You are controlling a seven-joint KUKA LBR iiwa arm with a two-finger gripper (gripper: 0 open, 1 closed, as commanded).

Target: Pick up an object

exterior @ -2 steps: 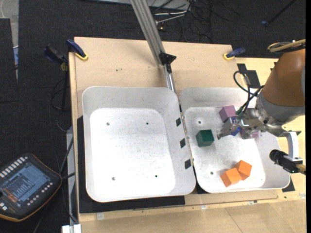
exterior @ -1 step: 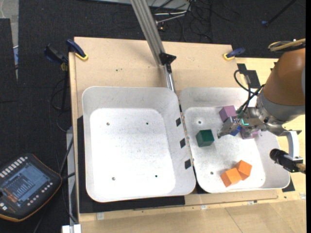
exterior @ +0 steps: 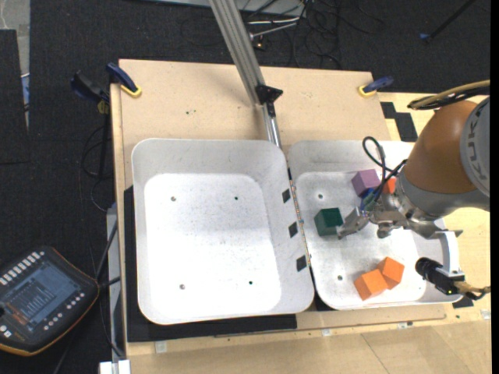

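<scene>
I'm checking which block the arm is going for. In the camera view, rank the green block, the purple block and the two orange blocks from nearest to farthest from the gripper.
1. Green block, just left of the gripper.
2. Purple block, above it, toward the bin's far side.
3. Orange blocks, below, near the bin's front edge.

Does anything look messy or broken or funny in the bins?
Nothing looks broken or spilled. The green block, purple block and two orange blocks all sit in the right bin, scattered and turned at different angles. The gripper is low beside the green block.
</scene>
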